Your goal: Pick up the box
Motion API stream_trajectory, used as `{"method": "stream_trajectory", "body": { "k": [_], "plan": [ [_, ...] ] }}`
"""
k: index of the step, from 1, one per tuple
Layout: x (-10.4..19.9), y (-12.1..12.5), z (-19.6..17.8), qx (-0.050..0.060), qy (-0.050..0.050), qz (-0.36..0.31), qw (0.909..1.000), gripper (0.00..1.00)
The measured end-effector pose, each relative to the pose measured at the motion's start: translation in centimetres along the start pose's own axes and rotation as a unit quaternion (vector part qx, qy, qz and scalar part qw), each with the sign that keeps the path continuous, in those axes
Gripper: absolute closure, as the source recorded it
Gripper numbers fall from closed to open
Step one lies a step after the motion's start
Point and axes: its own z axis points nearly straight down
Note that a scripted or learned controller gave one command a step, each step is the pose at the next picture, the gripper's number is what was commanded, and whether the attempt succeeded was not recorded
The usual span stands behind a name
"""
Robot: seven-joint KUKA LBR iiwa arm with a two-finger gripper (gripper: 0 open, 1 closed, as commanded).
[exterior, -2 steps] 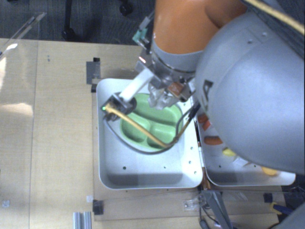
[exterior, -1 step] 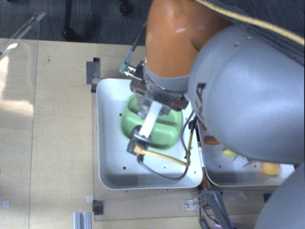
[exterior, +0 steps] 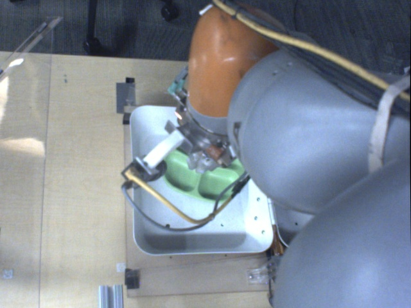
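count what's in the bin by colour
green items: 2, side by side under the gripper, partly hidden by the arm
total: 2 showing in the white bin

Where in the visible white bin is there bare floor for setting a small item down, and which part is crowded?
Bare floor lies in the white bin along its near wall, below the looping cable. A narrow strip runs beside the left wall. The middle is crowded: the gripper hangs over the green object.
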Motion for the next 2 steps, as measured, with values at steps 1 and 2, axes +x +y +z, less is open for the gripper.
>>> {"method": "stream_trajectory", "body": {
  "k": [1, 2],
  "plan": [
    [-0.7, -0.6, 4.0, 0.0, 0.001, -0.292, 0.9566, 1.0],
    [-0.7, -0.6, -10.9, -0.002, 0.003, -0.377, 0.9262, 1.0]
  ]
}}
